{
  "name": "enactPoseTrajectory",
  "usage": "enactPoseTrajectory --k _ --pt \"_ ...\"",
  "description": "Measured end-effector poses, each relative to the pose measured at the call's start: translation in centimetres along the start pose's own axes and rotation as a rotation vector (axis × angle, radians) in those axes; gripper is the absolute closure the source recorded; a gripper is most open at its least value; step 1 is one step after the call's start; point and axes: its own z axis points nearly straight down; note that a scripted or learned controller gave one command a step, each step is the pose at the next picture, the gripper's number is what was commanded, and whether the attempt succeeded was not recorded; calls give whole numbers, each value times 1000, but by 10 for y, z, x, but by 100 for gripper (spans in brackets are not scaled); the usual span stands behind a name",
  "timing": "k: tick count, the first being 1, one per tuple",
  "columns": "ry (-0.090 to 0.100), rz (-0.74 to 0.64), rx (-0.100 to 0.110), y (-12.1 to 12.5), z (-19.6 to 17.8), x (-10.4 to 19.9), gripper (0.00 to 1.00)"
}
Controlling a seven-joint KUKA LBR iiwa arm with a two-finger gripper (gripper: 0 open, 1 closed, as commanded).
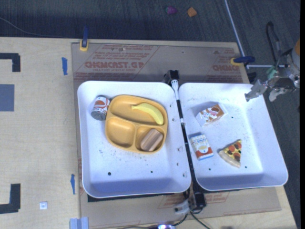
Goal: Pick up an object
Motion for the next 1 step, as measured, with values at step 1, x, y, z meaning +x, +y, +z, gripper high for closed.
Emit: enactPoseTrajectory --k 1 --pt "17 -6 3 -100 119 6 0"
